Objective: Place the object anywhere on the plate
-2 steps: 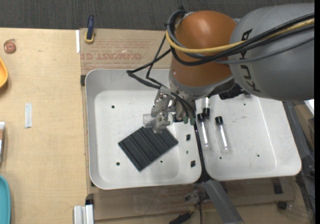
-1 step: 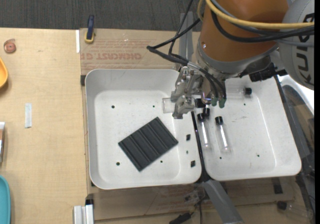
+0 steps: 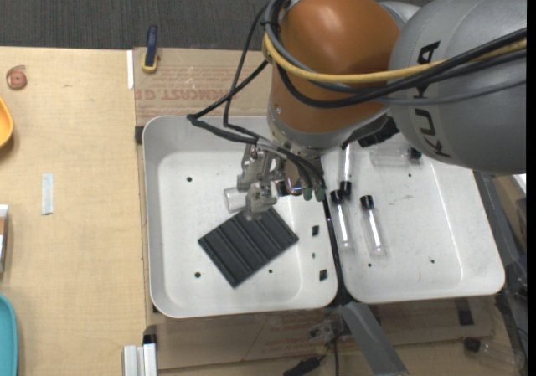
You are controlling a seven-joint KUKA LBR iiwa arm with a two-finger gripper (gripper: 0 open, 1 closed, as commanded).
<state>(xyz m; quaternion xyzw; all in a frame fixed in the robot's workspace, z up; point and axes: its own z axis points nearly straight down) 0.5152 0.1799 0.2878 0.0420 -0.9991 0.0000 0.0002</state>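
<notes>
Two shallow white bins (image 3: 167, 282) sit on the bench. Gripper (image 3: 258, 198) hangs over the left bin, finger state indeterminate, touching the upper edge of a dark ribbed rectangular plate (image 3: 248, 246) lying flat, long axis running lower-left to upper-right.

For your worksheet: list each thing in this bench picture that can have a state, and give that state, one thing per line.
Dark ribbed plate: lying flat in the left bin, turned askew.
Gripper: lowered over the plate's upper edge.
Clear tubes: lying on their sides in the right bin.
</notes>
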